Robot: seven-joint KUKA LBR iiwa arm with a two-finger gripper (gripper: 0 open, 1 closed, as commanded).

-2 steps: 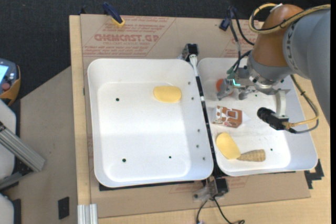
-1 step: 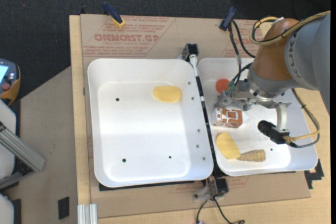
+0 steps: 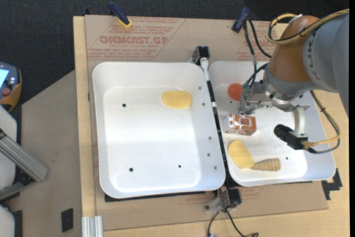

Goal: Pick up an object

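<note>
The robot's claw (image 3: 248,104) hangs low over the right bin (image 3: 317,172), just above a small patterned red-and-white packet (image 3: 243,124); whether it is spread or closed cannot be told from this slant, and nothing is seen held in it. The packet looks the likeliest target, lying directly beneath. A red ball (image 3: 236,90) sits just beside the claw toward the divider, while a yellow lump (image 3: 240,153) and a tan cone (image 3: 267,164) touch near the bin's front edge, well placed for later tries. A second yellow piece (image 3: 176,99) rests alone in the left bin (image 3: 111,175), across the bench (image 3: 138,30).
</note>
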